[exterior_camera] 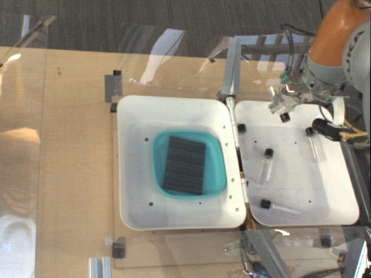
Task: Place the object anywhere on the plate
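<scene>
dark ribbed slab [185, 165] lies flat on the teal plate [157, 162] in the left bin [133, 155], so from my remote seat the placing looks done. i count three clear black-capped vials in the right bin [342, 213], at [266, 164], [278, 206] and [313, 143]. the gripper [285, 101] hovers over that bin's far edge, its state unreadable to me; a careless sweep could knock a vial.

Pale wooden bench [58, 155] below dark grey carpet [145, 4].

Arm [339, 33] at right, end effector [282, 104] raised
</scene>
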Robot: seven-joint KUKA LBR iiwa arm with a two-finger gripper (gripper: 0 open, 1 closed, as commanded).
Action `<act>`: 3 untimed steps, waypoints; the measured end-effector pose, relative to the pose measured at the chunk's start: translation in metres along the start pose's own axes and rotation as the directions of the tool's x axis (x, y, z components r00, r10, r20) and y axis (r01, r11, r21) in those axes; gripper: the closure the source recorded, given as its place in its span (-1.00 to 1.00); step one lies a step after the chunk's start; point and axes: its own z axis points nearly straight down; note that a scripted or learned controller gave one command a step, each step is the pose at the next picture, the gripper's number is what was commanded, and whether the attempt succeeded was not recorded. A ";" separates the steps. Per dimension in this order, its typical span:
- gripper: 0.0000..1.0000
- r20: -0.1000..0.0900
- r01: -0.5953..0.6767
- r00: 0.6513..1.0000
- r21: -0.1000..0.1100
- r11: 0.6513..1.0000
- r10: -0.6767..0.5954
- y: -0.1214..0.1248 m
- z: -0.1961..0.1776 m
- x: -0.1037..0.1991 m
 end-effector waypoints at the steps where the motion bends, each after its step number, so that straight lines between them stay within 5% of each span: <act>1: 1.00 -0.003 -0.113 0.994 0.003 0.994 0.113 -0.030 0.006 0.085; 2: 1.00 -0.004 0.075 0.997 0.003 0.997 -0.075 -0.086 0.001 0.162; 3: -1.00 -0.004 0.075 0.997 0.003 0.997 -0.075 -0.086 0.001 0.162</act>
